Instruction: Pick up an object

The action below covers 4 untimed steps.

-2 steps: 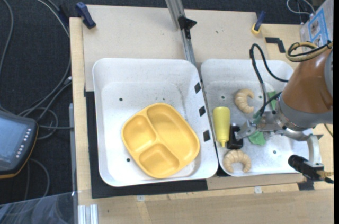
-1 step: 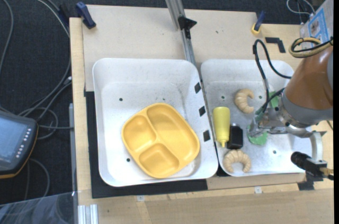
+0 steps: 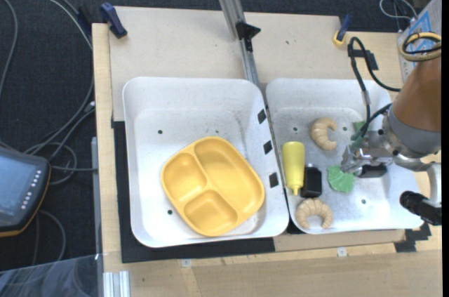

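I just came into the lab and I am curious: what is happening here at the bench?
A grey robot arm reaches in from the right, and its gripper is low in the right bin, just above a green object. Two croissants, a yellow bottle and a small black object lie nearby. The left bin holds a yellow divided plate.

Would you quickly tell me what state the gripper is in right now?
Gripper: low in the right bin, over the green piece; state cannot be told.

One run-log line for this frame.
arm: over right bin | end effector: above green piece | grasp: unconfirmed | yellow tray: left bin
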Each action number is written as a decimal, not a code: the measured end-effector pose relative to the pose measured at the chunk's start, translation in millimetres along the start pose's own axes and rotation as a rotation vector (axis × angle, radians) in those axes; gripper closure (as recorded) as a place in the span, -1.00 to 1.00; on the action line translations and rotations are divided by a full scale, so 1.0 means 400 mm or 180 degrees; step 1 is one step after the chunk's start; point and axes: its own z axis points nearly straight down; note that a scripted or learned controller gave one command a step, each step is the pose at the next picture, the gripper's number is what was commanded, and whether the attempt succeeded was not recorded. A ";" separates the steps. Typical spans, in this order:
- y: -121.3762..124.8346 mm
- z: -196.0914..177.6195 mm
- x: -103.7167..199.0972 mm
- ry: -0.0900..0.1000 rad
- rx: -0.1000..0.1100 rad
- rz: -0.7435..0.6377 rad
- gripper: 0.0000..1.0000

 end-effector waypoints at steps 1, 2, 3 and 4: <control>0.004 -0.076 0.000 0.0001 0.0002 -0.0002 1.00; 0.059 -0.102 0.133 0.0012 0.0009 -0.0021 1.00; 0.145 -0.131 0.256 0.0009 0.0005 -0.0021 1.00; 0.217 -0.114 0.352 0.0010 0.0012 -0.0015 1.00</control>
